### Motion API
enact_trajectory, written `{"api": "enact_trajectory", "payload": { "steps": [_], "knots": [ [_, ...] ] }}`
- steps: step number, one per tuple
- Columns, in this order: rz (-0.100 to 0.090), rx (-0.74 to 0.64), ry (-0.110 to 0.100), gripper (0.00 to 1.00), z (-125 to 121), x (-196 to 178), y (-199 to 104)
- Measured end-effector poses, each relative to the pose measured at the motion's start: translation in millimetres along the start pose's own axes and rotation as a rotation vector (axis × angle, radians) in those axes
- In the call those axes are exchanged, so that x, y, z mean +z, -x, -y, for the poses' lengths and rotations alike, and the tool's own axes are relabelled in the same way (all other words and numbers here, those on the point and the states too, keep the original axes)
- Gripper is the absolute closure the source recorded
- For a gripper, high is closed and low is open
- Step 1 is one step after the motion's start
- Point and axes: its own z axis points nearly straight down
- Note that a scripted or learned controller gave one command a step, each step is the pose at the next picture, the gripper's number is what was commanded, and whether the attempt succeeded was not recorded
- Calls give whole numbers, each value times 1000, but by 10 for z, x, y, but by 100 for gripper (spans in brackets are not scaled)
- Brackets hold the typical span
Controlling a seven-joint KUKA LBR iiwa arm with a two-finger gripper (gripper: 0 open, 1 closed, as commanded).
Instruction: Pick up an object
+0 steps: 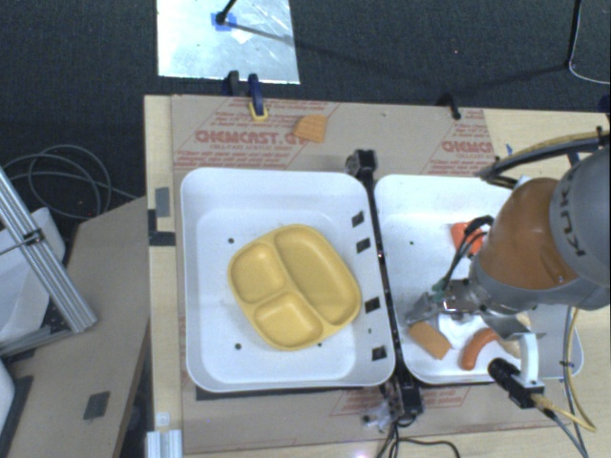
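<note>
My gripper [427,309] hangs low over the right white bin [410,208], near its front left part, under the grey arm with the orange band [520,237]. Just in front of it lies a tan bread-like block [430,341]. To the right of that block lies an orange-brown sausage [474,349]. A small red-orange piece [459,230] sits further back in the same bin, partly hidden by the arm. The block is not lifted; it rests on the bin floor.
The left white bin [205,256] holds a yellow divided plate [293,285]. A tan scrap [310,127] lies on the cardboard behind the bins, near a blue and yellow clamp [256,98]. A black divider [372,256] runs between the bins.
</note>
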Motion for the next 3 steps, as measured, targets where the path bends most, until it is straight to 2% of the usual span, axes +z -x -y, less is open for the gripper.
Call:
{"api": "enact_trajectory", "payload": {
  "steps": [1, 2, 3],
  "knots": [
    [-1, -12, 21, 0, -23, -1890, -490],
    [5, 3, 11, 0, 7, -2563, 289],
    [-1, 2, -11, 0, 40, -1021, 635]
  ]
}}
